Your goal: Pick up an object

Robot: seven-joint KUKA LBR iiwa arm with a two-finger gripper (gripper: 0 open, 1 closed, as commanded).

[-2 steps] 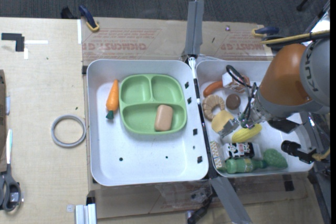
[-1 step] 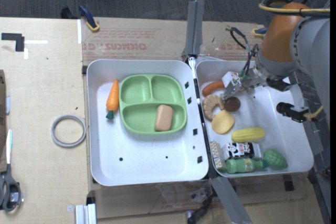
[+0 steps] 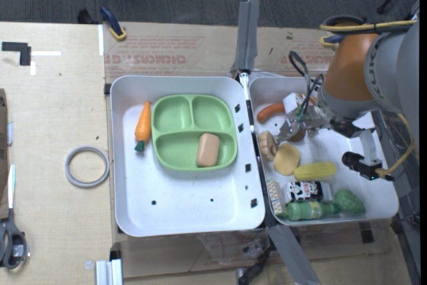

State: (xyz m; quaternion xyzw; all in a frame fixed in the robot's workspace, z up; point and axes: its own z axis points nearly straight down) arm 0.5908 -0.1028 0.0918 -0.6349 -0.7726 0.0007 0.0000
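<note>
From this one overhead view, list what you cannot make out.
- Gripper: finger state unclear, metal parts blur together over the right bin.
- Item beneath the gripper: hidden by it, identity unclear.
- Black-and-white carton: print too small to read.
- Scissors: cut off by the left edge.

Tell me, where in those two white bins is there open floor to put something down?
The left bin has bare floor along its front, below the green plate, and a strip left of the carrot. The right bin is crowded: sausage, corn, bottle, and the gripper over them.
</note>
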